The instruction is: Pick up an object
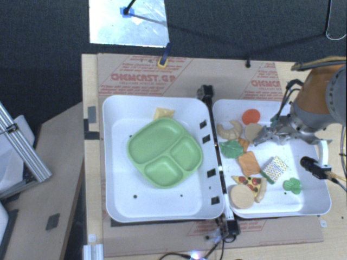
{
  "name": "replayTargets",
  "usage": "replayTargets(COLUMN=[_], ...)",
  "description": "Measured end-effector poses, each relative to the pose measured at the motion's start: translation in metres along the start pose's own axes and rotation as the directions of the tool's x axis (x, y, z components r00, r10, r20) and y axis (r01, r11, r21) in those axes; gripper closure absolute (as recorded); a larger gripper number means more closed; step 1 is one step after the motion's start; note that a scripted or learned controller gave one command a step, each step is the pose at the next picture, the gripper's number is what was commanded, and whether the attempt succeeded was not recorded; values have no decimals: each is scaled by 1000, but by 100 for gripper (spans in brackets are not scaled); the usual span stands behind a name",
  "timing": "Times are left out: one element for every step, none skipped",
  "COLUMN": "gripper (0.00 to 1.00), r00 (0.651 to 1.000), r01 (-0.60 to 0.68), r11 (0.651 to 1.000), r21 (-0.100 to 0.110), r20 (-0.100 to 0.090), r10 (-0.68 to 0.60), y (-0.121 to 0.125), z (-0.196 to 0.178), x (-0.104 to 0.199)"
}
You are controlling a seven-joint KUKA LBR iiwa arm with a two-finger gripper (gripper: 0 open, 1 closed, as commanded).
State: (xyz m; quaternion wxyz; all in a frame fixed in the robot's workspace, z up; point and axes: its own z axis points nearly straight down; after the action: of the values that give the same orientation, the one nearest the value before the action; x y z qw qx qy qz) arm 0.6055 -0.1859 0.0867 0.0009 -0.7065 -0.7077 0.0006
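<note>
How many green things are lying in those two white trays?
3: a light green sectioned plate in the left white bin; a dark green leaf-shaped toy and a small bright green lump in the right white bin. The arm may hide more.

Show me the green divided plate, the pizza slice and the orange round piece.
green divided plate (164,151): camera view, centre ridge.
pizza slice (249,182): camera view, topping middle.
orange round piece (251,116): camera view, its top face.
</note>
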Motion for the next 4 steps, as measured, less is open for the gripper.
replayTargets(gripper=[100,100,100,100], r00=[1000,1000,1000,1000], r01=[0,-2,2,3], r11=[1000,1000,1000,1000], r21=[-8,-8,-8,-8], r20=[2,2,2,2], r10=[0,2,-2,-3], y=[2,0,1,2], z=[-15,-60,-104,-141], x=[-1,-6,-4,-4])
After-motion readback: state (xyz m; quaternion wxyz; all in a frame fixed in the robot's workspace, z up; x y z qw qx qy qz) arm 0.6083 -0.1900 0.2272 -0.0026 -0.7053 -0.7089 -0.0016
